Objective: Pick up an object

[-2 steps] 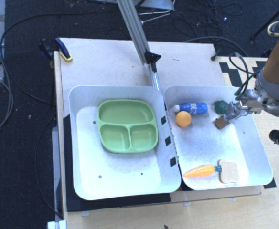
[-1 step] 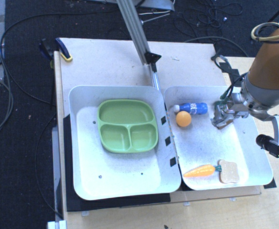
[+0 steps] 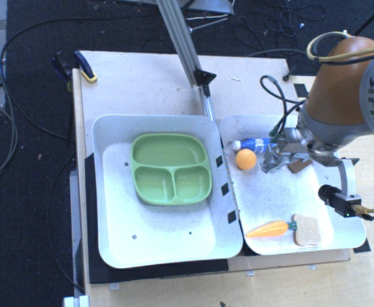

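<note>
Gripper [image 3: 271,164] is hovering low in the right bin [image 3: 341,238], just beside the orange ball [image 3: 245,160] and blue bottle [image 3: 253,144]; finger state cannot be told. Carrot [image 3: 268,229] and bread [image 3: 307,231] are lying near the front edge.

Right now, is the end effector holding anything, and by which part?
Cannot be told. The end effector sits low in the right white bin, beside the round orange ball and the blue-and-white bottle; no object visibly gripped.
</note>
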Controlling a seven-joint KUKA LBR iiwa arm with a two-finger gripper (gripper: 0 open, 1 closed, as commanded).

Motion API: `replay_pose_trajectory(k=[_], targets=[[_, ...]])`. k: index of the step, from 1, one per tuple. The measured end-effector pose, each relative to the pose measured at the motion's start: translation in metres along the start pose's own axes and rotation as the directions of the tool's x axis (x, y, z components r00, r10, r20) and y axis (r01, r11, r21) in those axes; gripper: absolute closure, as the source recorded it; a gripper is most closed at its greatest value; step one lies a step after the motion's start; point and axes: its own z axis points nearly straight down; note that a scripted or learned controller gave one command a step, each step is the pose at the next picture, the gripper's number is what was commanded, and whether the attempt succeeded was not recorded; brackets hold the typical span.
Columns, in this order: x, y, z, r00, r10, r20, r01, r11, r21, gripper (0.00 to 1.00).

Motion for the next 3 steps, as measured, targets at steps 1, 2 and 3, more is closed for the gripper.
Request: replay_pose_trajectory(k=[1,2,3], targets=[[0.059,-0.007,0.008,1.0,-0.001,0.001,0.001,1.0,0.001,1.0],[0.101,-0.023,0.013,1.0,-0.001,0.001,0.001,1.0,0.002,1.0],[0.151,-0.026,0.022,1.0,-0.002,0.001,0.002,1.0,0.002,1.0]])
